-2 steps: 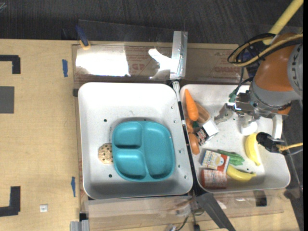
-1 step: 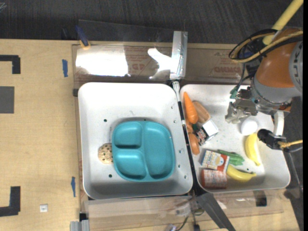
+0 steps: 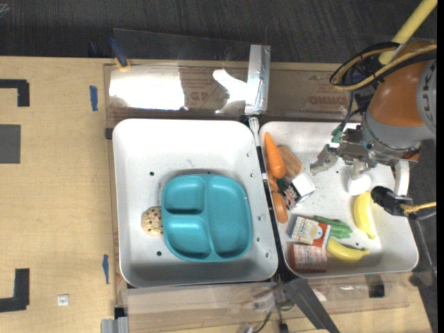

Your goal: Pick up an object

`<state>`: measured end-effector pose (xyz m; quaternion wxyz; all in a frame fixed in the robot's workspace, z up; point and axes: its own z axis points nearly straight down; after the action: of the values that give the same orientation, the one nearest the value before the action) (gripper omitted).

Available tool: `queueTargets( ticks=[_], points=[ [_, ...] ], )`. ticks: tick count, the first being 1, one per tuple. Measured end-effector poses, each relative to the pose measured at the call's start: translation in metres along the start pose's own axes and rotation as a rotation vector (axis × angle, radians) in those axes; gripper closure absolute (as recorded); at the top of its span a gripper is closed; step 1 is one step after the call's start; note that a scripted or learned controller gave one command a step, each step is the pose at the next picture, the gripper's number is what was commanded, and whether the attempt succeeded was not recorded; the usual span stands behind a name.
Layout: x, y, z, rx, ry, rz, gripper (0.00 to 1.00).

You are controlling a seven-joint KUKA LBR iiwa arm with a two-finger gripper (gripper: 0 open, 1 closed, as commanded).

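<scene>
Right of frame, over the right bin (image 3: 409, 252), gripper (image 3: 331, 159) hangs w/ fingers spread, grasping nothing, so pick isn't done: carrot (image 3: 275, 155) & banana (image 3: 362, 214) lie loose in the bin.

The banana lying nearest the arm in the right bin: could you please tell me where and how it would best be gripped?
Probably at the middle of the banana, coming straight down from above. It lies flat on the right bin floor, running roughly top to bottom in the view, so the pincer should close across its narrow width, left to right. Its sides look clear there, while its lower end nears a second banana.
</scene>
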<state>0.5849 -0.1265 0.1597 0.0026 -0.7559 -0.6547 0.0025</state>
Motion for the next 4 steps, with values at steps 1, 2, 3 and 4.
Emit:
queueTargets(
  ticks=[1, 2, 3, 4],
  points=[
    [-0.081, -0.061, 0.049, 0.002, 0.001, -0.007, 0.00],
    [-0.084, -0.034, 0.071, -0.008, 0.018, -0.075, 0.00],
    [-0.084, -0.033, 0.071, -0.010, 0.017, -0.075, 0.00],
    [-0.056, -0.043, 0.074, -0.014, 0.000, -0.087, 0.00]
  ],
)
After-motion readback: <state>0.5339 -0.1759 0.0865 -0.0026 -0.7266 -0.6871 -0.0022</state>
